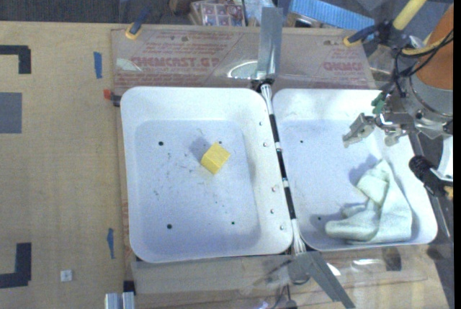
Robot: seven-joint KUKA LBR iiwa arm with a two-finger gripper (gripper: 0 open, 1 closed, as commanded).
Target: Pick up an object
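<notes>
The nearest candidate for picking is the pale cloth [374, 212], a crumpled white-greenish piece that lies in the right bin [317, 156], in the corner between its near edge and its right edge. One part of it stands a little higher toward the right edge, and the rest spreads flat along the near edge. The gripper [374, 129] is above the same bin, closer to its far right corner, and it is apart from the cloth. Its fingers look spread apart with nothing between them, so nothing is grasped at this moment.

The second candidate is a small yellow block [215, 158]. It sits alone near the middle of the left bin [144, 120], well apart from every wall, and also well apart from the gripper.

I think several things could go wrong from here. The cloth is soft and lies low, so the fingers may close only on a thin fold and it may slip out when the arm lifts. It also lies close to the bin's walls, so a descent at the corner could hit the rim instead of the cloth. If the program chooses the block, it is small and could be pushed aside or turn away under one finger before the fingers close.
</notes>
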